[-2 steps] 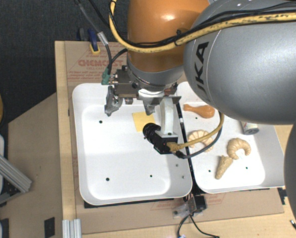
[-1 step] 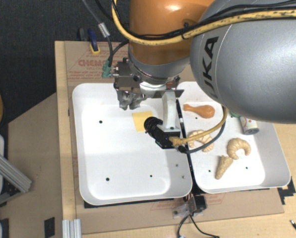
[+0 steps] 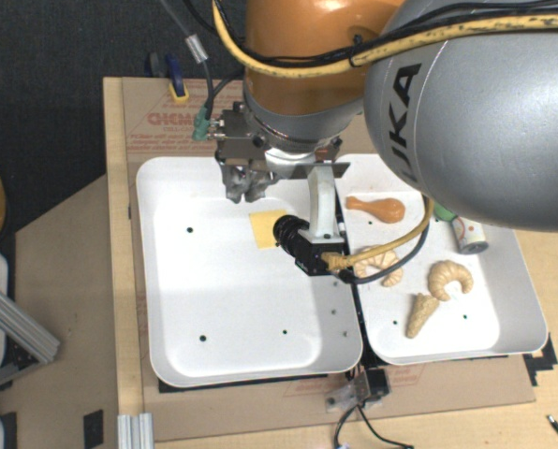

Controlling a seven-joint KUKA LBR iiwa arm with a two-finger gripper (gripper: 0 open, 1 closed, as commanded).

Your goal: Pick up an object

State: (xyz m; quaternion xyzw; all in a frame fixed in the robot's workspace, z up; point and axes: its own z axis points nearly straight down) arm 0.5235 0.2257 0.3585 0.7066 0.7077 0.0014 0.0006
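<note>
Cardboard [image 3: 129, 251] lies under both bins, showing as a tan border at the left and top of the frame; left bin [image 3: 232, 325] fills the centre-left, mostly bare white with a few small dark dots; a yellow square [image 3: 266, 229] lies flat near its upper right part, just left of a black cable fitting [image 3: 298, 241]; above these, at upper centre, the gripper [image 3: 246, 187] hangs over the left bin's top edge, below the big orange band [image 3: 321, 36]; whether its jaws stand wide or narrow I cannot tell, since the wrist hides them; right bin [image 3: 504, 335] sits at centre-right, partly under the grey arm [image 3: 476, 101]; in it lie an orange drumstick [image 3: 377, 209] near the top, a tan ridged piece [image 3: 384, 267] by the dividing wall, a cone [image 3: 421, 314] lower down, a croissant [image 3: 450, 277] just beside the cone, and a small can [image 3: 469, 237] at the bin's upper right edge.
</note>
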